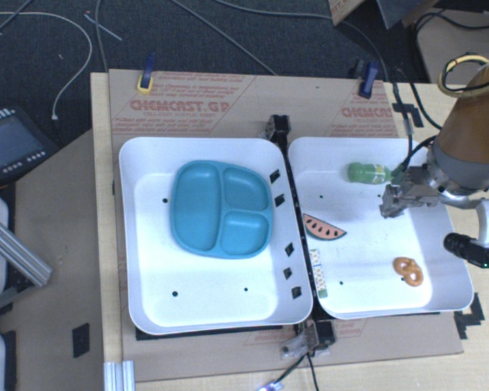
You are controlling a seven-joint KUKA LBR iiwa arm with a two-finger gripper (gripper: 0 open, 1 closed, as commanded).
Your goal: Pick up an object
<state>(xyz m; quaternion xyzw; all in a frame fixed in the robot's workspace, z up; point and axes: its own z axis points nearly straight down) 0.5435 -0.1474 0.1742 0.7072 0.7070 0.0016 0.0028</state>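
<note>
Two white bins on the table [228, 84], left bin [147, 292] with one blue divided plate [222, 208]; right bin [375, 296] with one green bottle [365, 173] far, one watermelon slice [323, 228], one pretzel [408, 270] near; hand [395, 199] just right of bottle, its opening cannot be told

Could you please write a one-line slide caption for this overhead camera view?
KUKA arm's gripper beside a green object in the right bin, with watermelon slice and pretzel; blue divided plate in the left bin.

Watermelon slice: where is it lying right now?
The watermelon slice lies in the right bin, near its left wall, below and left of the green bottle and up-left of the pretzel.
</note>
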